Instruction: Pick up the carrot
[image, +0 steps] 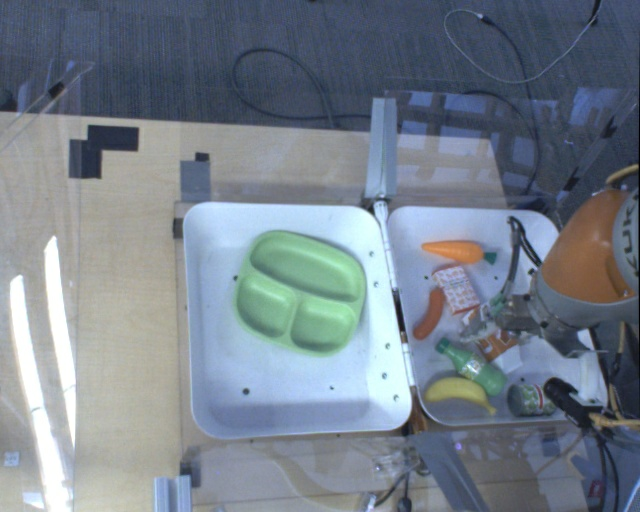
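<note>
Here, the carrot (456, 251) lay near the upper edge of the right bin (405, 300), at the frame's centre right, clear of the gripper (490, 322). The gripper hung lower in that bin, above a snack packet (459, 289); whether it was open could not be told. A sausage (429, 314), green bottle (473, 366) and banana (458, 392) lay below. A green tray (299, 291) occupied the left bin (205, 330).

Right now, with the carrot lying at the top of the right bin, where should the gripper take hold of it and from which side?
Probably from above, across the middle of the carrot's orange body. It lies flat and lengthwise, left to right, green top toward the arm, so the fingers should close across its narrow width. There is bare bin floor around it, and the snack packet sits just below, apart from it. The gripper is lower down among other items.
</note>
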